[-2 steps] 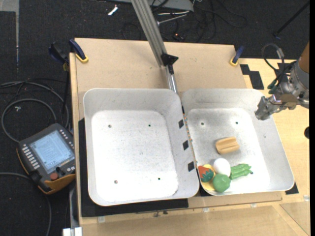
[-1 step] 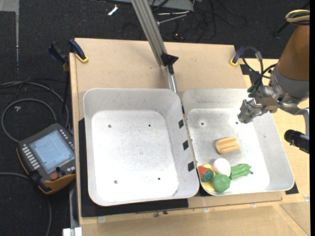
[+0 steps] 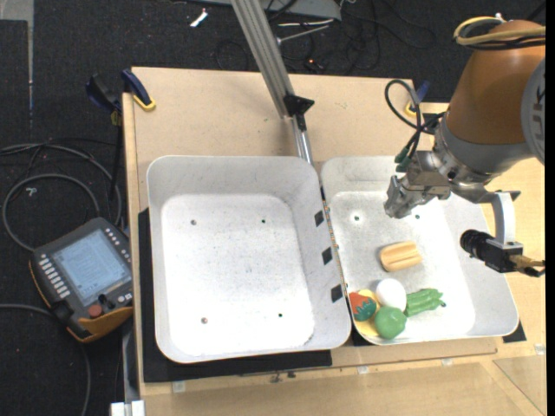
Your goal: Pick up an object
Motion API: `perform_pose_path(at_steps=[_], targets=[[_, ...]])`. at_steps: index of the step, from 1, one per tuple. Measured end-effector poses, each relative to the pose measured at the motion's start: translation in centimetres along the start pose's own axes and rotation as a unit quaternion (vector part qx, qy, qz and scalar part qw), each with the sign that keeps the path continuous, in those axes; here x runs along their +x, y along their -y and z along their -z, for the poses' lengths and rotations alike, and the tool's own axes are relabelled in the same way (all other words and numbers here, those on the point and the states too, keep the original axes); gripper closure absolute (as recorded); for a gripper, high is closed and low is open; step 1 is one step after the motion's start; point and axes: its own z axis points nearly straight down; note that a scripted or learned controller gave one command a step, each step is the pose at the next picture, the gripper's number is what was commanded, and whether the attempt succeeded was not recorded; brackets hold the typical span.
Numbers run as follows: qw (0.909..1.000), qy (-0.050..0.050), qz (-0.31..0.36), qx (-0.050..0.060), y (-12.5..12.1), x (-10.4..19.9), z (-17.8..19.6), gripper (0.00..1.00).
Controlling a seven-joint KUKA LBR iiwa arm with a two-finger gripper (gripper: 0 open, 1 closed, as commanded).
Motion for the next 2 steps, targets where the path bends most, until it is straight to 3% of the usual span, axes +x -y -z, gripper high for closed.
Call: perform_pose_path(at_steps=[2], targets=[[1.0, 0.001, 0.0, 0.001, -1.0, 10.8, -2.3, 1.0]])
